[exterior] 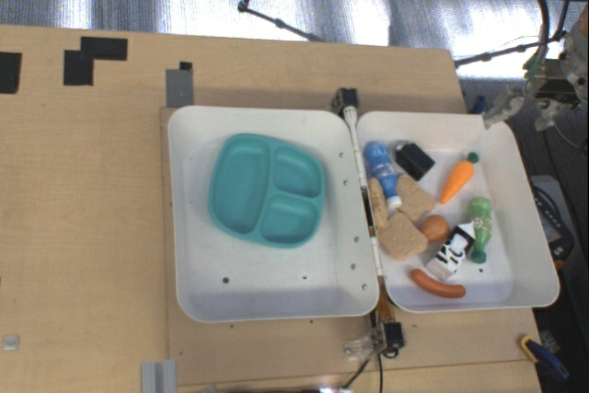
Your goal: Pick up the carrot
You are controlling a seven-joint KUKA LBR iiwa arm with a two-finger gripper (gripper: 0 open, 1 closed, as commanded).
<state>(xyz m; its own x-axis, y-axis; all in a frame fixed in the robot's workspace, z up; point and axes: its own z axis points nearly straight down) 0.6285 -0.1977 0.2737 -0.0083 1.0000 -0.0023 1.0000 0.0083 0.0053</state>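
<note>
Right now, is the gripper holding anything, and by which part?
Nothing is held. The carrot lies in the right bin, untouched, green top toward the far rim. The arm sits beyond the bin's far right corner, away from it.

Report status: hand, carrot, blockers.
Hand up at frame's right edge, outside the bins. Carrot lying in right bin, untouched. Green bottle close below it.

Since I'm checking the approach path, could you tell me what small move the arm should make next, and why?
Probably move the gripper left and down toward the carrot: it sits outside the right bin near its upper right corner, while the carrot lies untouched inside.
</note>
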